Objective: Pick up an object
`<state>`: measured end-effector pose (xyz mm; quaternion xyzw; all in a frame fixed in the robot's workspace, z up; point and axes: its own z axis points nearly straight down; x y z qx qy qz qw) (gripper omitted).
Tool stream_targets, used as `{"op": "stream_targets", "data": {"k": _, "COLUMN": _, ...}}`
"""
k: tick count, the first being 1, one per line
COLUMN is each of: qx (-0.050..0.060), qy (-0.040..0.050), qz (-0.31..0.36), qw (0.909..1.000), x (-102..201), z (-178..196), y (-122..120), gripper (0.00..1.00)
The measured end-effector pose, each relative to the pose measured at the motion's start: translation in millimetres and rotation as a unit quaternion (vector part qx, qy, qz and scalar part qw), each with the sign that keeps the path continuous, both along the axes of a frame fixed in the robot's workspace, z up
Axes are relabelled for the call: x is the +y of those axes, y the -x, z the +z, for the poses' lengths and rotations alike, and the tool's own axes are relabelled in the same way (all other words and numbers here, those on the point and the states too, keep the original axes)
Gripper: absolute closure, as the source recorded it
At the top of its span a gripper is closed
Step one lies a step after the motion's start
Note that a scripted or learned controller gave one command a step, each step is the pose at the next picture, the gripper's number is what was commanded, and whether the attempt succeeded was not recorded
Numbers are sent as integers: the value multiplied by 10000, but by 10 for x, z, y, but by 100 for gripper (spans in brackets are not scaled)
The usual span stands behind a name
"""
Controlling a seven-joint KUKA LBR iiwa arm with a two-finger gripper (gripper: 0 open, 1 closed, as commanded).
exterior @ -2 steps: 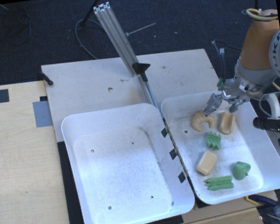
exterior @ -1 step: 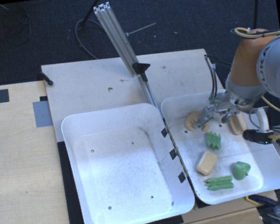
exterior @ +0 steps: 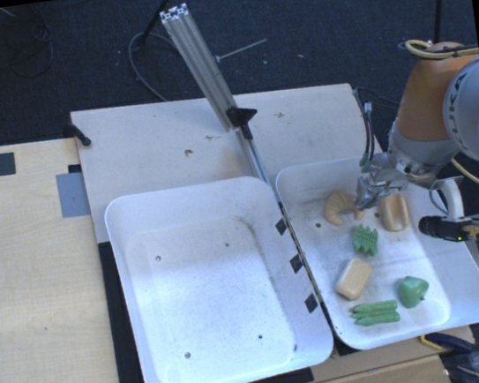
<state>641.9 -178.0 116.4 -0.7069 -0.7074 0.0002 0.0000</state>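
Near the right bin's [exterior: 471,308] front edge, green bean pods [exterior: 375,312] and a green pepper [exterior: 412,290]; farther back, toward its far edge, gripper [exterior: 368,194] poised between a tan croissant-like piece [exterior: 340,207], touching leftward, and a bread slice [exterior: 393,212]; grip state impossible to tell.

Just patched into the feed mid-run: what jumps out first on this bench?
The grey and orange arm reaching in from the right, its end effector low over the right bin between two tan pieces. All the clutter sits in that bin: a tan block, a spiky green piece, a green pod and a green pepper-like item. A metal rail slants above the bins.
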Motion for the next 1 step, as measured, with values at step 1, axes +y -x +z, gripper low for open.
{"op": "stream_targets", "data": {"k": 1, "qx": -21, "qy": 2, "qz": -2, "qw": 10000, "x": 71, "z": 489, "y": 50, "gripper": 100}}
